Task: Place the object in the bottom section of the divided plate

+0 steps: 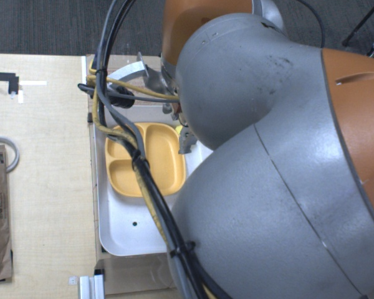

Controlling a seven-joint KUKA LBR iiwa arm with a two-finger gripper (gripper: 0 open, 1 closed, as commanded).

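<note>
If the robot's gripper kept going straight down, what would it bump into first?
Probably the yellow divided plastic plate in the white bin. The big grey arm hides the gripper, so that's a guess.

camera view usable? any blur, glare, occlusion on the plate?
Camera view: lighting even and soft, no hard glare; the yellow divided plate is sharp, with cables crossing it. The arm, close to the lens, looks oversized and covers the right half, hiding part of the white bin.
</note>
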